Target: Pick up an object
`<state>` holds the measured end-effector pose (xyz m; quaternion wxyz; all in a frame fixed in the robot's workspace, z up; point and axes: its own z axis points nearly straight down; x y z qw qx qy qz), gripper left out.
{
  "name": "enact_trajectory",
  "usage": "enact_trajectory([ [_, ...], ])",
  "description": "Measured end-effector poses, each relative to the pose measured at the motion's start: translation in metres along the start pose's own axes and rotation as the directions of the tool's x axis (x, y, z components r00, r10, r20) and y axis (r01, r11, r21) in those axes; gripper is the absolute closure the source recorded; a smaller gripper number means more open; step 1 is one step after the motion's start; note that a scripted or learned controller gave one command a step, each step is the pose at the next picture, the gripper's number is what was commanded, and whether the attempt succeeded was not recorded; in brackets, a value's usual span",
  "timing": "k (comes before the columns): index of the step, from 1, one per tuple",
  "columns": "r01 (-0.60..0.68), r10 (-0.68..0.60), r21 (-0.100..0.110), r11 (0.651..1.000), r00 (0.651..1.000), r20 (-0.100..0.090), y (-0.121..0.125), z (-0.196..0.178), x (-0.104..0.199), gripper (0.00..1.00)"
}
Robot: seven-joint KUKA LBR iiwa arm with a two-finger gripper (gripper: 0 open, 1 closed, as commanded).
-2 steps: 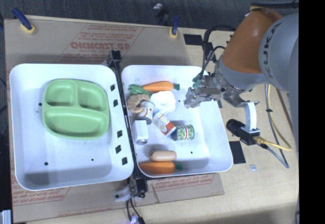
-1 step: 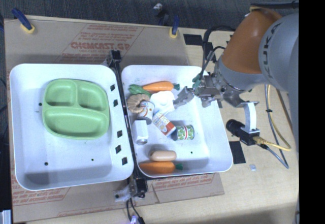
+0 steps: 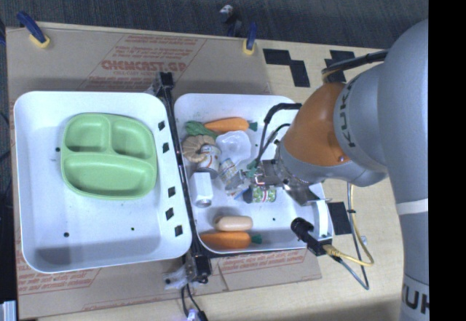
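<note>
The right-hand shallow white bin [image 3: 240, 101] is holding the clutter. Two orange plastic carrots with green tops are lying in it: one [image 3: 227, 124] along the far edge, one [image 3: 227, 240] along the near edge. Just behind the near carrot, touching it, a tan plastic hot-dog bun [image 3: 234, 223] is sitting. A beige ridged shell-like toy [image 3: 198, 148] is resting near the bin's left wall, with a dark green leafy piece [image 3: 195, 129] at its far side. A small white cylinder [image 3: 202, 188] is standing close to the left wall, nearer the middle. A clear crumpled plastic piece [image 3: 234, 146] is lying in the centre, with a mixed green-and-white small item [image 3: 260, 193] jumbled beside it.

The gripper [image 3: 256, 175] is hanging right over that central jumble, down among the clear plastic and the small green item; whether its jaws are apart or together I cannot tell. The grey arm with the orange band [image 3: 317, 130] is covering the bin's right side.

In the left-hand white bin [image 3: 36, 239], one light green three-compartment plastic tray [image 3: 109, 156] is lying toward the far edge. Both bins are sitting on a brown cardboard sheet [image 3: 145, 57].
</note>
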<state>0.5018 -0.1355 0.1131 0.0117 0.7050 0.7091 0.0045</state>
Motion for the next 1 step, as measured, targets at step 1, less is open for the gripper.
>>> enact_trajectory([
  [1, 0.007, -0.007, -0.011, 1.0, 1.0, 0.005, 0.0045, -0.014, -0.0008, 1.0],
])
